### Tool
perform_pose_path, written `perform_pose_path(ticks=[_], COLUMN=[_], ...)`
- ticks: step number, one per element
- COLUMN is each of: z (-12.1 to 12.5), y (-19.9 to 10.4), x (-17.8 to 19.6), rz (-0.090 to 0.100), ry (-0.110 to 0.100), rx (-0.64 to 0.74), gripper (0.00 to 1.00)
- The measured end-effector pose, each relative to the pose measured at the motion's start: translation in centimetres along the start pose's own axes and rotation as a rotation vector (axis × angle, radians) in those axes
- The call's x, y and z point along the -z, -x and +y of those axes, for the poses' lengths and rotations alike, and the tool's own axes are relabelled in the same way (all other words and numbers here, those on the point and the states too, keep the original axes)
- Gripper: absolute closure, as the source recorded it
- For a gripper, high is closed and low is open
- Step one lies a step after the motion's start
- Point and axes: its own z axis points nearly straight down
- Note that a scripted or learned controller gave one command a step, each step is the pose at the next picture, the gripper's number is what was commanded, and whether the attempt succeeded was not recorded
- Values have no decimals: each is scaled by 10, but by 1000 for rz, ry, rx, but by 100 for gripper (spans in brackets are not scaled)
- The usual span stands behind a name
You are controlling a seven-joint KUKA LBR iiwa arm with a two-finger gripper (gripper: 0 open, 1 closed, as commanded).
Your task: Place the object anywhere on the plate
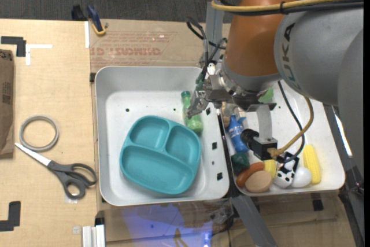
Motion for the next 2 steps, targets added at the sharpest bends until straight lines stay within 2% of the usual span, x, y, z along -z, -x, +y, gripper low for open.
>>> perform_pose_path(ticks=[2], z=[0], y=[0], x=[0], rz=[0], ry=[0], rx=[0], gripper=[0])
